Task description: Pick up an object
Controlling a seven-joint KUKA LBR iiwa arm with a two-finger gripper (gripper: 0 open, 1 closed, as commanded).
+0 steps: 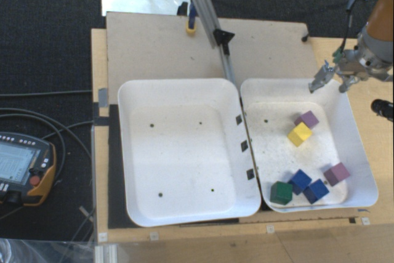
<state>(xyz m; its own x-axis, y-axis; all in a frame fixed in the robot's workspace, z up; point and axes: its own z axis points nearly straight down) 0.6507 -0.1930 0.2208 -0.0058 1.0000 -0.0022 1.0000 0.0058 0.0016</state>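
Six small cubes lie in the right bin: yellow cube touching a purple cube. Above them, the gripper hangs spread wide, holding nothing.

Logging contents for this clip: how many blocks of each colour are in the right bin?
Purple blocks: 2
Blue blocks: 2
Yellow block: 1
Green block: 1
Total: 6, all in the right bin

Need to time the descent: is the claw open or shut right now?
Open. The claw hangs over the right bin's far rim with its two fingers spread apart and nothing between them.
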